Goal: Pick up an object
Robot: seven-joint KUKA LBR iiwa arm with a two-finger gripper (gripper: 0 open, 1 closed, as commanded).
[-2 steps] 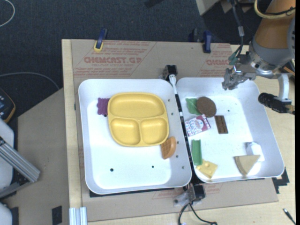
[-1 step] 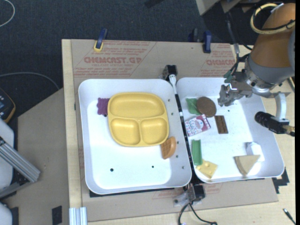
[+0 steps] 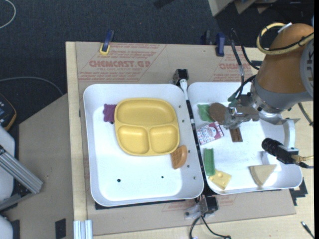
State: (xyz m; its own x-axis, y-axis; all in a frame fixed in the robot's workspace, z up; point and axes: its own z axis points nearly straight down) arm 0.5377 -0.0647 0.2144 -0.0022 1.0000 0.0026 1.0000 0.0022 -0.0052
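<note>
In the left bin [image 3: 99, 153], a yellow tray [image 3: 147, 125] sits with a purple piece [image 3: 108, 112] at its 9 o'clock and an orange piece [image 3: 179, 157] at 5. In the right bin [image 3: 279, 183], the gripper [image 3: 235, 125] hangs over a brown piece [image 3: 236, 134]; whether its jaws grip cannot be told. A packet [image 3: 209, 133] lies at its 9 o'clock.

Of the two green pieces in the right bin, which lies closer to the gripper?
The upper green piece, beside the brown item; the other green piece lies lower, by the yellow wedge.
</note>
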